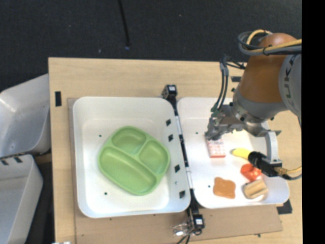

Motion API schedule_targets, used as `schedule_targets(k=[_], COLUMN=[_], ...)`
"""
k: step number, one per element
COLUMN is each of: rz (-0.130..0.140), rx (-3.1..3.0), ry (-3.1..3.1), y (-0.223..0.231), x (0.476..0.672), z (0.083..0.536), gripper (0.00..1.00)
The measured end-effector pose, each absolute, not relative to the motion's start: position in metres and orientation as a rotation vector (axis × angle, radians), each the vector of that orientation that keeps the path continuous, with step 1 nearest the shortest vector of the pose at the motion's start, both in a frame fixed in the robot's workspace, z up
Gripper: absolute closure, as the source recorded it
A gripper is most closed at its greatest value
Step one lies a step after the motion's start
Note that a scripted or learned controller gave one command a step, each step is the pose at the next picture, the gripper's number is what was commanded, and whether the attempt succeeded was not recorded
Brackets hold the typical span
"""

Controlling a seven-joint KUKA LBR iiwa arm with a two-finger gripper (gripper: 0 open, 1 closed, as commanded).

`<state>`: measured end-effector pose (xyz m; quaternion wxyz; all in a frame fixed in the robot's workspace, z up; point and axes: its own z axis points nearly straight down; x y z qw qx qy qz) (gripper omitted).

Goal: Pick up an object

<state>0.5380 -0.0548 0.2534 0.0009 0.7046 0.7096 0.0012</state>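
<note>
A pale wooden worktop (61, 136) is carrying two white bins; the gripper (215, 131) is hanging just above the pink card (217, 148), grip state impossible to tell.

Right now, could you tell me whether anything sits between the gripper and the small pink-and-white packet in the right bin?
Nothing visible does. The gripper hangs directly over the small pink-and-white packet, at its upper edge. The yellow banana-shaped piece lies to the packet's right, apart.
</note>
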Motion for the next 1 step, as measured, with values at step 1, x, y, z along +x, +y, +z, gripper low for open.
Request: schedule_targets(k=[1], rz=[0.001], rx=[2.214], ry=[2.231], y=[0.0037], x=[0.5394], z=[0.2407], gripper=[1.0])
